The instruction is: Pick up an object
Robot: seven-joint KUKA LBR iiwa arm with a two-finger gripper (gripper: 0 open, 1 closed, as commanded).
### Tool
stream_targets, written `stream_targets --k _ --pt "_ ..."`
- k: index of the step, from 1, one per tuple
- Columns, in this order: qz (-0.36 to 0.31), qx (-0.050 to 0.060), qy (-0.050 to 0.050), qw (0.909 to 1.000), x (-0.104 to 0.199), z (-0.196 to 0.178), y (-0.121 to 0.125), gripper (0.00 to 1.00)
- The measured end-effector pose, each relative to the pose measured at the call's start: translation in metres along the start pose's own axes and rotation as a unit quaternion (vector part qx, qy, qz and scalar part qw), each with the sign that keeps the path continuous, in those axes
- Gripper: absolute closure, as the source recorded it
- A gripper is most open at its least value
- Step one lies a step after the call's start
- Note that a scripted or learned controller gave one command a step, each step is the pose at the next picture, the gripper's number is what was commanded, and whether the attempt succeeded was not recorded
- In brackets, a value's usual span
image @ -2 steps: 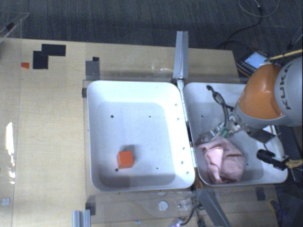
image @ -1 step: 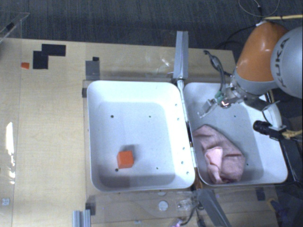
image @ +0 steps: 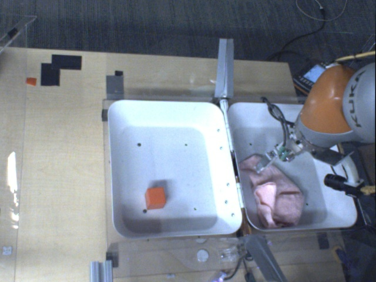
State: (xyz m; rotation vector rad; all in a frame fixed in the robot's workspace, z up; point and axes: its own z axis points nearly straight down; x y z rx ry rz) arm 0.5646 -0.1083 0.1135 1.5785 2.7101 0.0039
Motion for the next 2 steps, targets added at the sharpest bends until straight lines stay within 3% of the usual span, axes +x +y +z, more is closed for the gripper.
stream_targets --k 1,2 --pt "0.075 -0.003 -0.001 0.9972 0.008 0.023 0.014 0.0" --pt "0.074 -0.009 -0.005 0.9972 0.006 0.009 0.018 1.0"
